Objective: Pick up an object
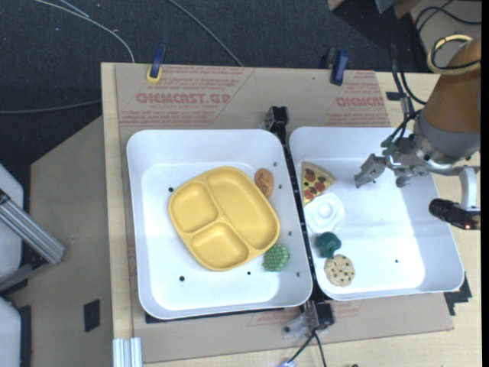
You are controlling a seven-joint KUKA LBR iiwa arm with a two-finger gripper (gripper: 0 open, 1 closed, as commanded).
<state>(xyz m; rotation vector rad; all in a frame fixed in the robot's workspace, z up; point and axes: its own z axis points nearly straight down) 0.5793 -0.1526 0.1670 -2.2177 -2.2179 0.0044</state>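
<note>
You are looking at the pincer [387,169] hanging spread and empty over the right bin [428,281] — try centring on the pizza slice [315,180] before descending.

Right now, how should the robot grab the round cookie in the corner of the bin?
Probably from straight above, pinching the cookie across its round edge. It lies flat near the right bin wall, so the fingers should close along the wall, not toward it.

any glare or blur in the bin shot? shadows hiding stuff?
Camera view: even overhead light, white bins bright but not blown out; yellow tray casts a soft shadow; small toys stay readable though coarse; the claw looks slightly soft; dark floor underexposed.
</note>
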